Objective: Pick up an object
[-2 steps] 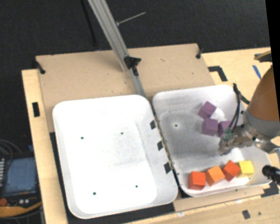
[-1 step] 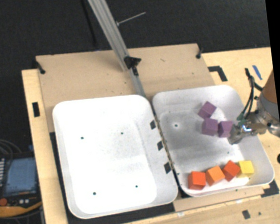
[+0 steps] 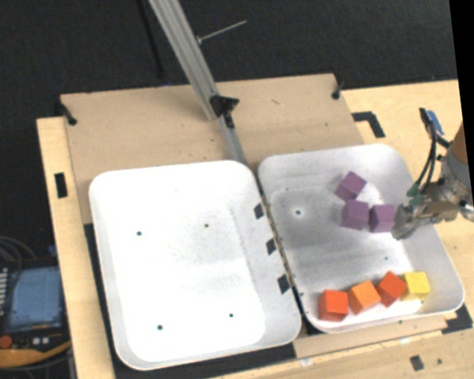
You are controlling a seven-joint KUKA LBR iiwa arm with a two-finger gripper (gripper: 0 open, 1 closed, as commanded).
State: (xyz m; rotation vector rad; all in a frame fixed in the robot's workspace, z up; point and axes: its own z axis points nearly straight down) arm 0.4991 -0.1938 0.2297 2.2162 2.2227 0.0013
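Observation:
In the right bin lie three purple cubes: one toward the back, one below it, and one to its right. Along the bin's front edge sits a row of blocks: red-orange, orange, red-orange and yellow. My gripper reaches in from the right edge, low over the bin, right beside the rightmost purple cube and apparently touching it. Nothing is seen lifted.
The left bin sits beside the right one on the wooden bench. A slanted metal pole rises behind the bins. A blue-screened device with cables lies off the bench at the far left.

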